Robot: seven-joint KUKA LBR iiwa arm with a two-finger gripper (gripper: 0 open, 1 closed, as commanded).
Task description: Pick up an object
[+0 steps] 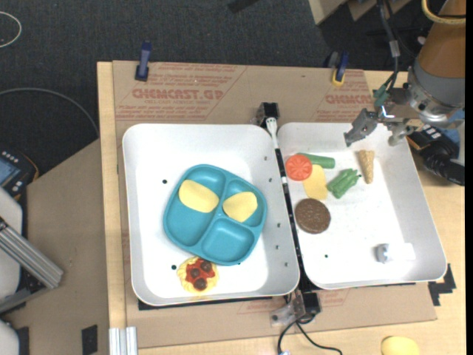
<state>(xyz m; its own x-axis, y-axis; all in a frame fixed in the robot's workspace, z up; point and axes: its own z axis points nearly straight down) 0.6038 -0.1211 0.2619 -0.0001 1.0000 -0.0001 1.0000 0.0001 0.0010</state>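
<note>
Looking down on the surface [222, 87], I see the gripper [377, 128] hanging over the right bin [414, 228] at about its 12 o'clock edge, fingers spread apart with nothing between them. Just at the gripper's 6 o'clock lies a tan cone [366, 166], close but not touched. Toward 8 o'clock from the cone sit a green pepper [342, 182], a green bean [321, 160], a red tomato slice [299, 167] and a yellow piece [315, 183], bunched together, with a brown round cookie [313, 216] at their 6 o'clock. A small grey item [382, 254] rests near the bin's 5 o'clock corner. In the left bin [144, 220] a blue divided plate [211, 235] carries two yellow pieces [198, 195], and a small pizza [197, 274] lies at its 6 o'clock.
</note>
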